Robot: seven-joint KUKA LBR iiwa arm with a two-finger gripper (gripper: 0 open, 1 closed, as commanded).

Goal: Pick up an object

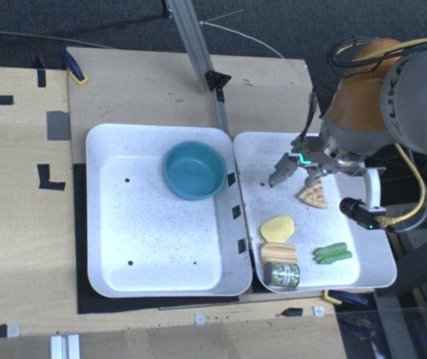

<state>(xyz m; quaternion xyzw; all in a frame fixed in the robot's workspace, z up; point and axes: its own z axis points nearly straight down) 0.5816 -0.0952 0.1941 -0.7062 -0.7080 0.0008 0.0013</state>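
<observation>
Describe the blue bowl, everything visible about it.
The blue bowl is round, teal-blue and smooth, plastic by its look, with a slightly darker inside and nothing visible in it. It stands upright, mouth up, in the left bin, near that bin's far right corner, close to the wall that borders the right bin. It rests on the speckled white floor. Nothing else touches it; the gripper is over the other bin.

no readable text, labels or numbers

High slanted overhead view of both bins (101, 200)
</observation>
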